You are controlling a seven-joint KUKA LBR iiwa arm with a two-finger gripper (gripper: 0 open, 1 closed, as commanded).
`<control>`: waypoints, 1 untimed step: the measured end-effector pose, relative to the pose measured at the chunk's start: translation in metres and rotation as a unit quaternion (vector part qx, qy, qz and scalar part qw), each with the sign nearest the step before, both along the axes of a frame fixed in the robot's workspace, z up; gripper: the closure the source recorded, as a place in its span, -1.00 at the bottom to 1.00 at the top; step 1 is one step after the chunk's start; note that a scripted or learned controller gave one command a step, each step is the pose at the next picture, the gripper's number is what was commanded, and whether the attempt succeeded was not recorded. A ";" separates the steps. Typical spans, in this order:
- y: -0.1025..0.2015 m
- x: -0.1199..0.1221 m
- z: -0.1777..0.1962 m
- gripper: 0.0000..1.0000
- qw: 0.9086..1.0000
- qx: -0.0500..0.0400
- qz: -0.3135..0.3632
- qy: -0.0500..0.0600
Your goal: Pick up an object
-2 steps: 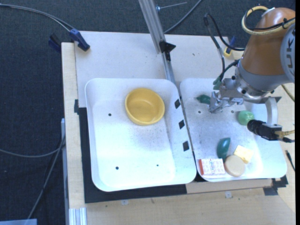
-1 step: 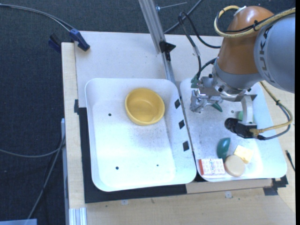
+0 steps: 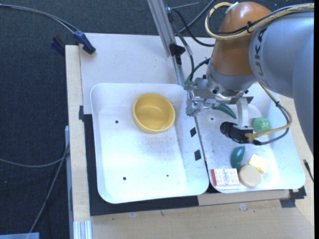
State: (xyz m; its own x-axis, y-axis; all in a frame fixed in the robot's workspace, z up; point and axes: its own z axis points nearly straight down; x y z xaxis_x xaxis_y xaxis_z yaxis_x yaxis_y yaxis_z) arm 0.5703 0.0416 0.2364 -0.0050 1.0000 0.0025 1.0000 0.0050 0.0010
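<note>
My gripper (image 3: 195, 105) hangs over the ridge between the two bins, at the upper left corner of the right bin (image 3: 295, 176). Nothing shows between its jaws. A yellow bowl (image 3: 154, 112) sits upright in the left bin (image 3: 97, 133), just left of the gripper and apart from it. The right bin holds a light green object (image 3: 261, 124), a teal object (image 3: 238, 156), a pale yellow block (image 3: 258, 162), a round beige piece (image 3: 249, 176) and a red-and-white box (image 3: 225, 177). A dark green strip (image 3: 228, 109) peeks out under the wrist.
The big grey and orange arm covers the upper part of the right bin. A metal post (image 3: 162, 19) rises behind the bins. A blue clip (image 3: 83, 40) lies at the bench's far left corner. Small black marks dot the bin floors.
</note>
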 end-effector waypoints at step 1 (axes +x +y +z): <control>0.055 -0.003 0.010 1.00 1.000 0.001 0.001 0.000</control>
